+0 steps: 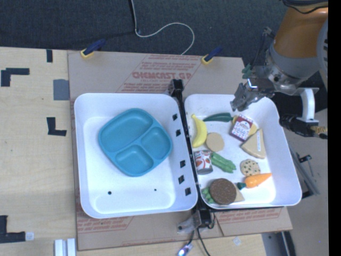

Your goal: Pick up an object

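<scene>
The gripper [244, 101] hangs over the far edge of the right bin [285, 167], above and just behind the small red-and-white carton [241, 127]. That carton makes the best landmark, and in my judgement the likeliest target, since it lies almost directly under the fingers.

The other pieces take their places from the carton. A wedge of toy cheese [255, 144] touches it on the near side. A green pepper or bean [217, 117] lies just to its left by the far wall, and a banana [199, 130] further left against the bin divider. A round tan biscuit [215, 142] sits near it on the left, a small can [203, 161] and a green pea pod [222, 162] nearer the camera, then a cookie [249, 167], a carrot [257, 180] and a burger [222, 191] well apart at the near end. The blue divided plate [135, 141] rests alone in the left bin [90, 159].

To do the step well, I would come straight down over the carton's middle, with the fingers straddling its narrow sides and clear of the cheese, so the wedge is not pinched in with it or pushed aside.

The fingers look dark and bunched from this slant; I cannot tell how far apart they stand, and nothing is visible between them. They appear to be above the toys, not touching any
</scene>
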Controlling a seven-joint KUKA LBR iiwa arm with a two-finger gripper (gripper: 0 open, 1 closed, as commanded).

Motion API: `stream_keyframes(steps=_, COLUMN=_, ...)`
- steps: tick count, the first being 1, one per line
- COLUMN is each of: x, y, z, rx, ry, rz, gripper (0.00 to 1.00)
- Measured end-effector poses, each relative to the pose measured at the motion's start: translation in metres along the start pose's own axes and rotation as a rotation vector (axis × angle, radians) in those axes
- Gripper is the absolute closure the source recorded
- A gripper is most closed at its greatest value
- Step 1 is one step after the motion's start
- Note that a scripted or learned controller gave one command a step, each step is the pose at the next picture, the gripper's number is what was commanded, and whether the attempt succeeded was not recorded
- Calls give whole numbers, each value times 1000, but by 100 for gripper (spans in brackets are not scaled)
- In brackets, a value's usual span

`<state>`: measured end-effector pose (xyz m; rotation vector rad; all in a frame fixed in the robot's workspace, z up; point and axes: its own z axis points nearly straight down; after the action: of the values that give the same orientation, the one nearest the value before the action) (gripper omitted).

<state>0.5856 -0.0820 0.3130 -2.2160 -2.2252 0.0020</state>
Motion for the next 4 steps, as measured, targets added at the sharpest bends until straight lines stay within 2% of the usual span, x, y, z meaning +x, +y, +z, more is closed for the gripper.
stream_keyframes(steps=1, x=58, y=-42, z=60, rx=8, ry=2, rz=0, gripper=100)
stream_keyframes(steps=2, x=7, y=-74, z=121, rx=8, ry=0, rz=9, gripper=100)
stream_keyframes(steps=3, x=50, y=-89, z=85, rx=-1, ry=2, rz=0, gripper=100)
stream_keyframes(steps=4, x=117, y=-101, z=4, rx=-7, ry=3, rz=-6, gripper=100)
